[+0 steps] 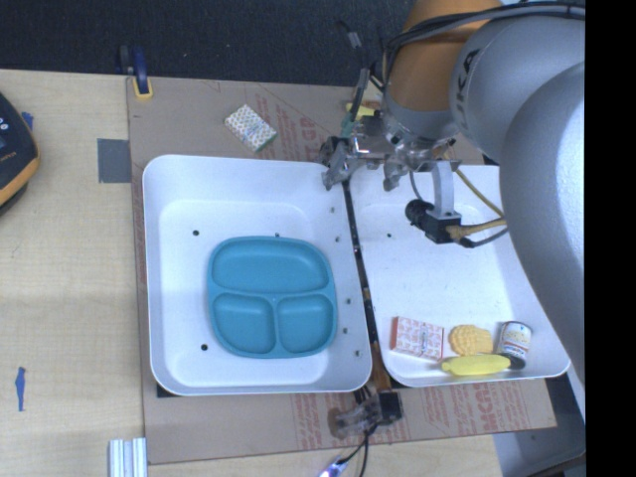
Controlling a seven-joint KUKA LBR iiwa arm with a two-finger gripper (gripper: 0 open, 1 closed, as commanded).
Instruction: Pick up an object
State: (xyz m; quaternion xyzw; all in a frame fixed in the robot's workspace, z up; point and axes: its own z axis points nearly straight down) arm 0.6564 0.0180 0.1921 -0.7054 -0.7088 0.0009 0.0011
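Note:
My gripper (363, 175) hangs at the far end of the bench, over the rims where the two white bins meet. Its dark fingers stand apart with nothing between them. The loose objects lie along the near edge of the right bin (437, 276): a red-and-white patterned packet (417, 338), a round yellow cracker (470, 340), a yellow banana (475, 366) and a small can (515, 340). All of them are well clear of the gripper. A blue divided plate (269, 296) lies flat in the left bin (169, 266).
A small patterned square packet (249, 126) rests on the cardboard behind the left bin. The grey arm (527, 117) covers the far right of the right bin. A yellow-and-black device (14, 152) sits at the bench's left edge.

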